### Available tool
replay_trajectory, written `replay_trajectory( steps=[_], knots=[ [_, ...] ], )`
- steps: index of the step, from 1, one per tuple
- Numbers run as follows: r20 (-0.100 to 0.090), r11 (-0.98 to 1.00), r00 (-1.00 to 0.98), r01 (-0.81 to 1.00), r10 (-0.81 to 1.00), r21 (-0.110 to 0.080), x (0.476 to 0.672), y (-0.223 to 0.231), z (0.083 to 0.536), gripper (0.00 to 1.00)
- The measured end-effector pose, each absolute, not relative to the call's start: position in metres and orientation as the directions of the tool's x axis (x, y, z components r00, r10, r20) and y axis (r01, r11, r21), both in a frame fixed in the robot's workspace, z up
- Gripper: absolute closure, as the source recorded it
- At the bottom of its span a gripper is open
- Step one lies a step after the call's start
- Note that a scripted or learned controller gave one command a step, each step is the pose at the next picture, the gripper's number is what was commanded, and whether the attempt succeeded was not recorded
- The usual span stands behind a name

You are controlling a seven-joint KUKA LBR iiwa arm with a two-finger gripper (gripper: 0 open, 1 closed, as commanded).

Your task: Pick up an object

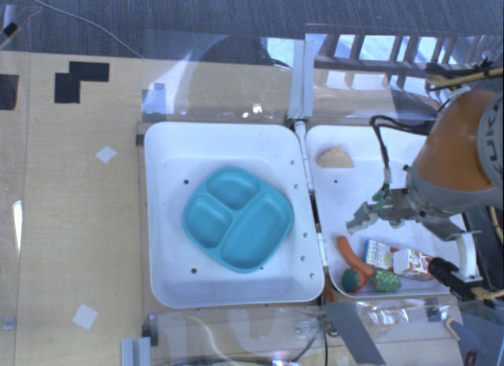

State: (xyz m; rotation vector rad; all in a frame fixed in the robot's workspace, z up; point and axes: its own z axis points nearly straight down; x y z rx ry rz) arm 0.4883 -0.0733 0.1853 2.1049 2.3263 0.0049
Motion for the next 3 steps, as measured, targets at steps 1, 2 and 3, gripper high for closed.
replay_trajectory(
  steps=[1, 2, 3],
  knots=[
    [-0.001, 0.141, -0.141, 0.990, 0.990, 0.002, 0.487, -0.170, 0.116, 0.00],
    [-0.002, 0.331, -0.331, 0.944, 0.944, 0.005, 0.496, -0.101, 0.164, 0.00],
    [-0.007, 0.246, -0.246, 0.969, 0.969, 0.017, 0.517, -0.093, 0.090, 0.00]
  ],
)
